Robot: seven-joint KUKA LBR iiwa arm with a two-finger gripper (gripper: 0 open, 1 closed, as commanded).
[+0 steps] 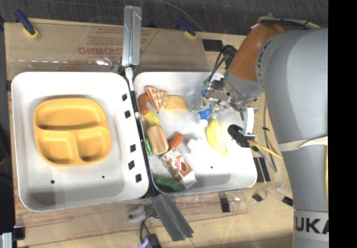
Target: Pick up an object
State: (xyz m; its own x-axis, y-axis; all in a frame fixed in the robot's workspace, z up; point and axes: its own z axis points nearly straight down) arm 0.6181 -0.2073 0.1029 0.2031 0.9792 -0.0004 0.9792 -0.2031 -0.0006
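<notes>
Gripper (213, 108) hovers just above the toy banana (216, 136); can't tell the jaw state. I'd drop straight down and straddle its narrow width.

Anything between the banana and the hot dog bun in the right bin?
In the camera view, an orange-red sausage lies between the banana and bun, then bare bin floor.

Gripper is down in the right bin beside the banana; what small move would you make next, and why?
Probably ease the two-finger gripper slightly toward the yellow toy banana before closing. It hangs at the banana's upper end in the right white bin, with a small blue piece beside it, and nothing visibly sits between its fingers.
</notes>
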